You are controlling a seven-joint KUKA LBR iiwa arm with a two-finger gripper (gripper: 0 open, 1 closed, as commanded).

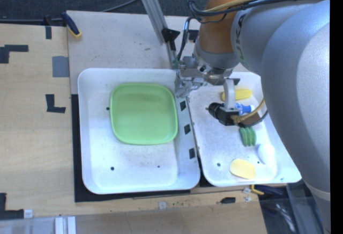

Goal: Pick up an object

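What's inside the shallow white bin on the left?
A light green rounded-square plastic plate lies flat in the shallow white bin. Whatever is under the plate is covered.

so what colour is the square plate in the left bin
The plate is plain light green, seen best in the camera view.

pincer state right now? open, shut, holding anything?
Pincer: cannot be told. It sits at the right rim of the left bin, beside the green plate.
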